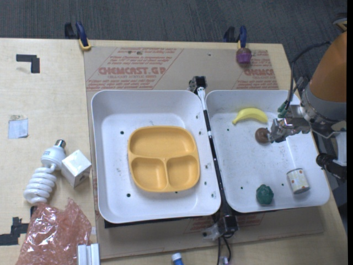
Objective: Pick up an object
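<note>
Brown round object (262, 135) looks like the target: it sits in the right bin (242, 200), upper middle of the floor, just below and right of the banana (250, 115). Gripper (274, 132) is right at its right-hand edge, touching or nearly so. Can't tell finger state; the metal tip is too small and cluttered here, and nothing shows between the fingers, so not calling it a grasp.

Handling guess: small, light, probably a hard ball or toy fruit. Round and smooth means it rolls off if pinched off-centre, so close across the widest part, straight down, fingers on either side. Bin floor is slick white plastic, so a nudge will send it sliding toward the banana.

Other candidates in the same bin:
- banana: light, stiff, curved. Take it across the middle of the arc, not the tips.
- green lumpy thing (265, 194), near the front wall: bumpy, likely easy to grip.
- white cylinder (298, 180), lying tilted toward the right wall: will roll, so grip across the barrel.

All three lie well apart from the brown one, so no crowding.

Left bin (110, 115) holds a yellow divided tray (164, 158): wide, flat, poor pick for two fingers.

Off the bins, on the bench at left: spiral light bulb (44, 176), fragile, plus a small white cube (76, 167) beside it.
</note>
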Controlling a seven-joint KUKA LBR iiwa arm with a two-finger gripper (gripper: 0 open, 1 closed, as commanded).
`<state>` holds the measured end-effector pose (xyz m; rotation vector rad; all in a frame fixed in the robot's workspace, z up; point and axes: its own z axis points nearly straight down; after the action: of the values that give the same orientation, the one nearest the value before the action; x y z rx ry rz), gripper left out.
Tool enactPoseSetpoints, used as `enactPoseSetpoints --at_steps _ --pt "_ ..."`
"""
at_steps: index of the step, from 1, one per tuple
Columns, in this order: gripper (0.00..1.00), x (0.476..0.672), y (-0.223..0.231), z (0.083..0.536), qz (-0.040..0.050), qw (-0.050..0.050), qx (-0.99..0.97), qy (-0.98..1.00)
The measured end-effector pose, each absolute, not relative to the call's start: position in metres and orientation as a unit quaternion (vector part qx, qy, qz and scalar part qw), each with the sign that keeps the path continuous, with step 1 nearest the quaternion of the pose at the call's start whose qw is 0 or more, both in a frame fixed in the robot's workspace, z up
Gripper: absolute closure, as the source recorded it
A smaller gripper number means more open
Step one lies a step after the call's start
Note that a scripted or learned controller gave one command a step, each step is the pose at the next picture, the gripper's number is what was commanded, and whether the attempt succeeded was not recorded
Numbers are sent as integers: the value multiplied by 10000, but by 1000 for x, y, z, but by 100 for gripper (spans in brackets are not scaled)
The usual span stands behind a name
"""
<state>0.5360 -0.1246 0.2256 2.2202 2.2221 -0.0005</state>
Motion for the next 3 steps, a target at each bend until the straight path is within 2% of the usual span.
enactPoseSetpoints --at_steps 1,2,3 --pt "0 575 -206 108 -1 5 7074 7069" --pt "0 540 -167 92 -2 1 7074 7068" --pt "0 486 -106 92 -1 -4 7074 7068"
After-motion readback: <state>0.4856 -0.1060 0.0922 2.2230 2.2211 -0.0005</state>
